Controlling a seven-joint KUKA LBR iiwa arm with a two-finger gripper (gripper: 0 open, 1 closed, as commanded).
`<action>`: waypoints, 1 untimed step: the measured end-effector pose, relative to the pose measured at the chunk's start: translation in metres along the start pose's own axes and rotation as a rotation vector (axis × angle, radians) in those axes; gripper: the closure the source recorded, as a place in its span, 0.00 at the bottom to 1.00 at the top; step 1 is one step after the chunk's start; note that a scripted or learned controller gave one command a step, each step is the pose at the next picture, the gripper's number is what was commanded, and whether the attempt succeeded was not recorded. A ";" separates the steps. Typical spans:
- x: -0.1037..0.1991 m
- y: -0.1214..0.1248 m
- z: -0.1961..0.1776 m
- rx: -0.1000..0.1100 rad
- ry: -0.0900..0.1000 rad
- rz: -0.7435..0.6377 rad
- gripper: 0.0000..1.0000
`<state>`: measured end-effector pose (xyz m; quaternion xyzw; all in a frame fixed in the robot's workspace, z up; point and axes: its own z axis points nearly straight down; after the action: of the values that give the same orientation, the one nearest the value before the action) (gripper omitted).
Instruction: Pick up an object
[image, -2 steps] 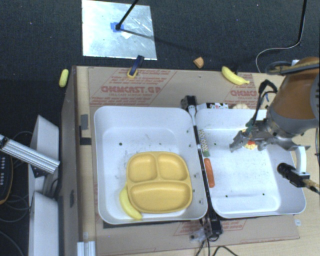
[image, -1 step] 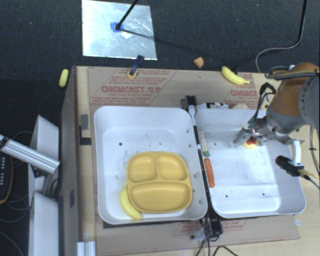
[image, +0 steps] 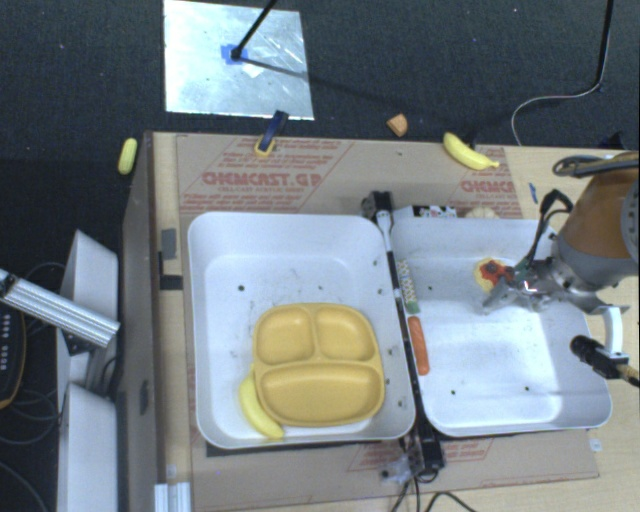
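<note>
While the arm is reaching in from three o'clock, its gripper is hovering low over the right bin, and whether it is spread or closed cannot be told. A small orange-and-yellow object is lying just beside the gripper, at about ten o'clock from it. An orange carrot is resting along that bin's nine o'clock wall. Over in the left bin, a yellow divided plate is sitting with a banana touching its seven o'clock edge.
</note>
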<state>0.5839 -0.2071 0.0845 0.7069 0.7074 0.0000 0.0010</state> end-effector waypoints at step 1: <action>0.017 0.061 -0.072 -0.005 0.000 -0.003 0.00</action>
<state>0.6451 -0.1901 0.1562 0.7056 0.7086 0.0016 0.0026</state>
